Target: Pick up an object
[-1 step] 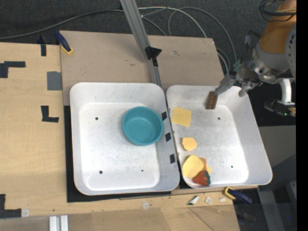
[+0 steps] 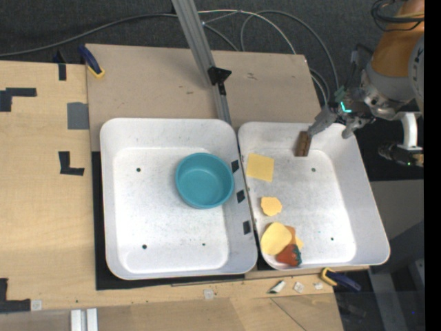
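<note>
One teal bowl sits in the left bin, four food pieces in the right bin; the end effector, near the surface's far edge, has an unreadable grip.

Brown board under two white bins. Grey metal pole slants across board, black clamp on it. Grey cables loop behind. Blue-yellow clamps at upper-left corner and lower-right edge. Black tape marks on wooden bench left.
</note>
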`<move>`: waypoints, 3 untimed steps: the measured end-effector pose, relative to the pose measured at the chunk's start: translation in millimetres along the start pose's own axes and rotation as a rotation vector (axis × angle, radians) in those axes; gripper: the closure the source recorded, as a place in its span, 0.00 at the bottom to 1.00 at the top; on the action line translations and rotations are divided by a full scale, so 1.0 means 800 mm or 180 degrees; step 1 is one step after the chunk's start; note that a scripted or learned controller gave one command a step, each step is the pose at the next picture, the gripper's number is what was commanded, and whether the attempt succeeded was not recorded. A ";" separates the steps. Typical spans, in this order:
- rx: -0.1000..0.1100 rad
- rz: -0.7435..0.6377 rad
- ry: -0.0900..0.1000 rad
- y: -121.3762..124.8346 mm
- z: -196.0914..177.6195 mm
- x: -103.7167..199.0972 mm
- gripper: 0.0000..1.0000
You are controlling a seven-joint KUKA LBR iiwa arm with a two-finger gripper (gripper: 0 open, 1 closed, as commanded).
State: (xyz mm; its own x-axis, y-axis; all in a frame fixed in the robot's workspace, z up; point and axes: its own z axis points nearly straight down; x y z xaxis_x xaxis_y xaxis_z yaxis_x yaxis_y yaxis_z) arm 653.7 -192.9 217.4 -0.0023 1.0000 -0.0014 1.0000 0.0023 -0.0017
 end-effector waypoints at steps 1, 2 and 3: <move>0.0013 0.0003 0.0003 -0.012 0.061 0.000 0.00; 0.0000 0.0000 0.0001 -0.007 0.113 0.001 0.00; 0.0001 -0.0002 -0.0001 -0.007 0.163 0.003 0.00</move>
State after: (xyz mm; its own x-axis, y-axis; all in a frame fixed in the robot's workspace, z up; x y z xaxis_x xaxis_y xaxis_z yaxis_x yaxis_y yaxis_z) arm 647.6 -190.9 87.0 -0.0030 1.0000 -0.0017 1.0000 0.0030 -0.0020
